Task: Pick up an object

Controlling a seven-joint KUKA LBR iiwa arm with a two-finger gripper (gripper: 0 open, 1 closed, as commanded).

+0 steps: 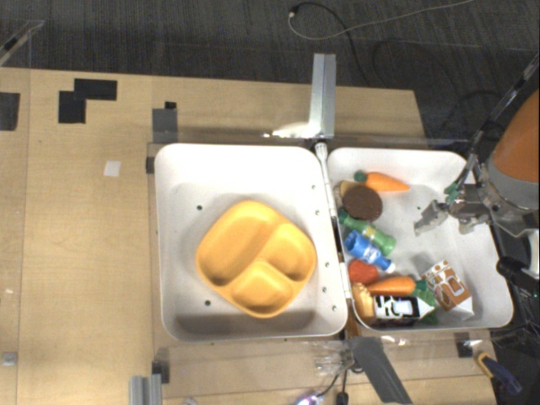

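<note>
Two carrots (387,181), one yellow plate (256,257)

A pale wooden bench (76,251) fills the foreground. Behind the bench lies dark grey carpet (169,24), with a thin cable (354,36) looping across it (possibly a power lead).

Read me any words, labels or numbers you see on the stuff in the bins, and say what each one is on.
No text can be read for certain.
Black-and-white label on the bottle: markings too blurred to read.
Brown-and-white carton: printed pattern, no legible words.
Blue bottle: label too small to read.
</note>
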